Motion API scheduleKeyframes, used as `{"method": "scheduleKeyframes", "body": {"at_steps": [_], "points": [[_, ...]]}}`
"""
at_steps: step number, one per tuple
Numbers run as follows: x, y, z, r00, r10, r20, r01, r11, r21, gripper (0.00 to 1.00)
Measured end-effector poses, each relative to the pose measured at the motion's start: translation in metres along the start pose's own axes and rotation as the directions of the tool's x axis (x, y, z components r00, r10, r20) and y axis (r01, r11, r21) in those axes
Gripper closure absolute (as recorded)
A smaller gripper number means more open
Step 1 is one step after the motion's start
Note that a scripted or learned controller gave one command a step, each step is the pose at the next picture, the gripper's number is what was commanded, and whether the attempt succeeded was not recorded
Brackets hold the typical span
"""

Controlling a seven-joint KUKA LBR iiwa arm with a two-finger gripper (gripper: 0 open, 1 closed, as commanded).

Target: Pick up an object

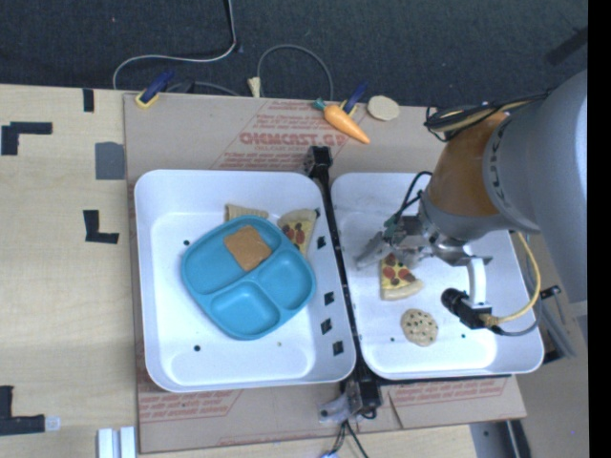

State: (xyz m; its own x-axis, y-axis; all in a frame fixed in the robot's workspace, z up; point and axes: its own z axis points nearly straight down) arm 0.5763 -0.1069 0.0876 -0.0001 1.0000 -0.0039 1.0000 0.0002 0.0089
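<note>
In the right bin [506,351] a toy pizza slice [397,279] lies near the middle. A round chocolate-chip cookie [419,326] rests a little in front of it. My gripper [384,247] hangs low over the right bin, just above and to the left of the pizza slice, close to its top edge. Nothing is visibly held. The grey arm with its orange band [468,175] reaches in from the right and hides the back right part of that bin.
The left bin [158,351] holds a blue divided plate [272,294] with a brown toast piece [249,247] on it. Another pizza slice [301,227] and a toast corner [239,214] lie behind the plate. A toy carrot [346,123] and a beige disc [384,109] lie on the cardboard behind the bins.
</note>
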Motion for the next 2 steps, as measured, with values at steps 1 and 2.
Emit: {"method": "scheduleKeyframes", "body": {"at_steps": [1,2], "points": [[-0.011,-0.012,0.000,1.000,-0.002,-0.002,0.002,1.000,-0.001,0.00],[0.011,-0.027,0.000,1.000,-0.001,0.002,0.001,1.000,-0.001,0.00]]}}
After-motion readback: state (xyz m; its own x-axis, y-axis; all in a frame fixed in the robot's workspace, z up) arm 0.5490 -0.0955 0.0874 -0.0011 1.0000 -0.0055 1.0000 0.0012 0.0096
